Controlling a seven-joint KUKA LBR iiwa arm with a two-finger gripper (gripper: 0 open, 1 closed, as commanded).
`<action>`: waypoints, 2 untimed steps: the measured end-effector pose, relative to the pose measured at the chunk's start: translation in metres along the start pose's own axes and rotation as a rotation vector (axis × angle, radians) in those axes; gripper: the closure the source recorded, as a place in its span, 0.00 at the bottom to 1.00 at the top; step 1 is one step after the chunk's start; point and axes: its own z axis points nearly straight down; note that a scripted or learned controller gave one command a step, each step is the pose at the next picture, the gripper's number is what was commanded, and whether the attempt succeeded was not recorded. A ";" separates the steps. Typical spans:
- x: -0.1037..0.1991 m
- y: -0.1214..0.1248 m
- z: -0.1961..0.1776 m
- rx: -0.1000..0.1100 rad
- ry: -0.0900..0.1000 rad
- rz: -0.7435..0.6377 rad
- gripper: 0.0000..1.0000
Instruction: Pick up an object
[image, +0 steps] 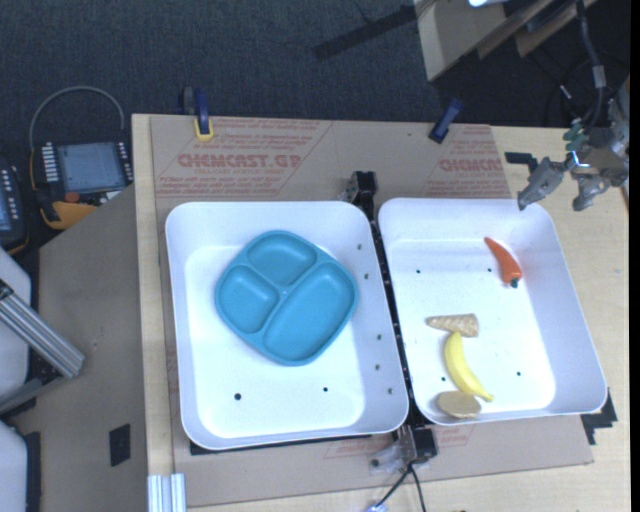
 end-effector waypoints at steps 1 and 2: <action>0.001 0.002 -0.009 -0.013 -0.002 -0.004 0.00; 0.006 0.000 0.033 -0.012 -0.003 -0.004 0.00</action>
